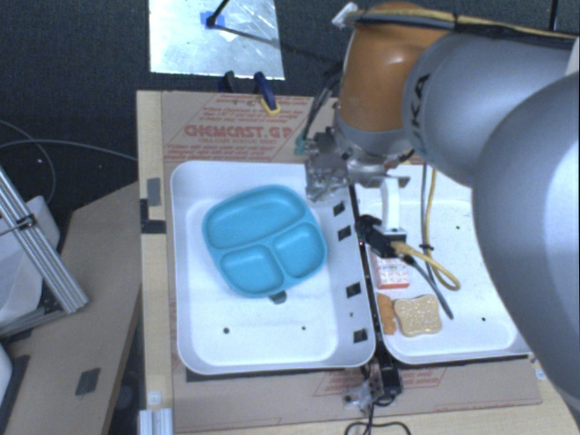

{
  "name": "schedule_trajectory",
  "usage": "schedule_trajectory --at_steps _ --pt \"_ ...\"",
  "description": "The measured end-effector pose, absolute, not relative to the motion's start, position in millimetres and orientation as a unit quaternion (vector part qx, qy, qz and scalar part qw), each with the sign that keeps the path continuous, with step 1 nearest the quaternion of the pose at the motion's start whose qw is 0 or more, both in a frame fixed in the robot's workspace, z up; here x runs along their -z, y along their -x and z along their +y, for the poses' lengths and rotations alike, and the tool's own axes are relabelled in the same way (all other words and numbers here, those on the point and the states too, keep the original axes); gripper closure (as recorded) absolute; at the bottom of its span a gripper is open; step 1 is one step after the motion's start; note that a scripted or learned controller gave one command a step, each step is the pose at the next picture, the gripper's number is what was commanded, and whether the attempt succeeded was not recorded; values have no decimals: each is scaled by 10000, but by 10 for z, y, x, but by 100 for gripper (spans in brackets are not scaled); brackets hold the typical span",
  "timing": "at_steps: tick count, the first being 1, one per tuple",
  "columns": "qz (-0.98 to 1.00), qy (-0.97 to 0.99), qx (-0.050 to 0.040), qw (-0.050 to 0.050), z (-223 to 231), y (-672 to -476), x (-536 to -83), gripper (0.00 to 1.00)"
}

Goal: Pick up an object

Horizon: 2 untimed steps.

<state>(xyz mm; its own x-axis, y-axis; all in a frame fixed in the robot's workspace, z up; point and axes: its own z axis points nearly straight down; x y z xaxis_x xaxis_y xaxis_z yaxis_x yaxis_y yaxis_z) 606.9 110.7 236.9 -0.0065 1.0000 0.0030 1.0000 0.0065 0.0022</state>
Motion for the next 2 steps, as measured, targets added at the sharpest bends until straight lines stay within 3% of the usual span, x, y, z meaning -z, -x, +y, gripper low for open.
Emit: schedule_trajectory --at_steps 1,2 --pt "-7095 7048 -5 12 1494 -5888 -1876 100" --pt "-7104 7037 105 -51 2068 -6436 -3478 100"
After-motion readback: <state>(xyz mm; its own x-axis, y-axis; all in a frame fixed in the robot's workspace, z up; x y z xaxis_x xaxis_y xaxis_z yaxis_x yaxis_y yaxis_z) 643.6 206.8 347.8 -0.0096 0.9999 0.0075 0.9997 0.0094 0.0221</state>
